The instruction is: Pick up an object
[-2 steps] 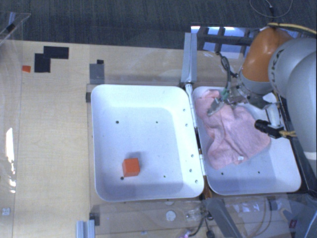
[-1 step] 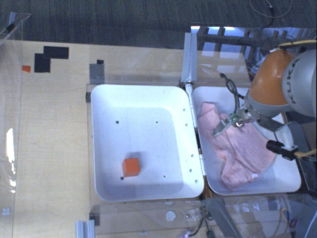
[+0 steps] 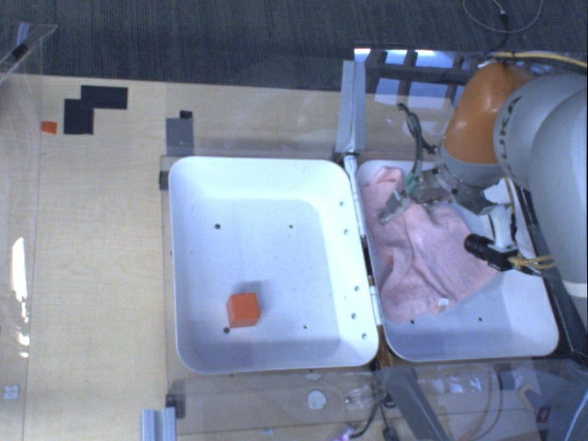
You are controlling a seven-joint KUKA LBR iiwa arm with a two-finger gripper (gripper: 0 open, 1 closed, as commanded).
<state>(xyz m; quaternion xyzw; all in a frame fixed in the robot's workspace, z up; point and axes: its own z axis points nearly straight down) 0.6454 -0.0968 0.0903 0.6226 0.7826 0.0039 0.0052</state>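
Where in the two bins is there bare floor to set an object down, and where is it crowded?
The left bin is mostly bare: everything above and right of the orange block is free. In the right bin the pink cloth and the pincer crowd the upper part; bare floor remains along the bottom edge.

Bright, even overhead light, slightly cool. Strong glare off both white bins point(image 3: 266, 177), inner walls nearly blown out. Soft short shadows only: under orange block point(image 3: 243, 310), under arm point(image 3: 537, 127) across pink cloth point(image 3: 432, 260). Streaky reflections on clear panel at left edge point(image 3: 18, 274) and on shiny frame at top point(image 3: 404, 62). Low resolution, mildly soft throughout, fine detail around gripper point(image 3: 404, 200) mushy. Dark carpet up top noisy. Slight bowing of straight edges near borders.
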